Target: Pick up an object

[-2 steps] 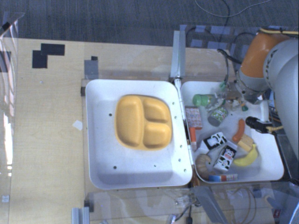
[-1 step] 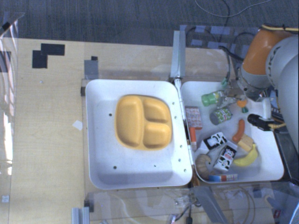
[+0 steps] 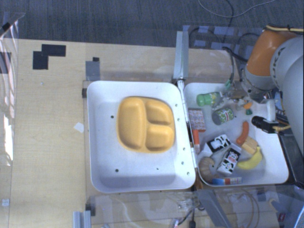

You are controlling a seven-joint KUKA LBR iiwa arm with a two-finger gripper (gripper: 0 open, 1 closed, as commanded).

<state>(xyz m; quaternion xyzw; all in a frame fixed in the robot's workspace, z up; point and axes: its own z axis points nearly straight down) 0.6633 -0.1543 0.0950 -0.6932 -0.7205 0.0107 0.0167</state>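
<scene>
Gripper [image 3: 236,93] low over the right bin's [image 3: 278,177] far end, among the clutter.

Whether it is open or closed cannot be told from here. Just to its left lies a green bottle [image 3: 207,99]; a grey-green can [image 3: 223,115] sits just below it. Farther toward the near edge are a sausage [image 3: 243,132] and a banana [image 3: 252,159]. Well off to its left, the yellow divided tray [image 3: 145,124] rests in the left bin [image 3: 102,175].

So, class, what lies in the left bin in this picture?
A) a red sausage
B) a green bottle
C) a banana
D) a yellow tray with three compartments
D: the yellow tray with its three compartments lies in the left bin, while the banana, green bottle and red sausage lie in the right bin.
</scene>
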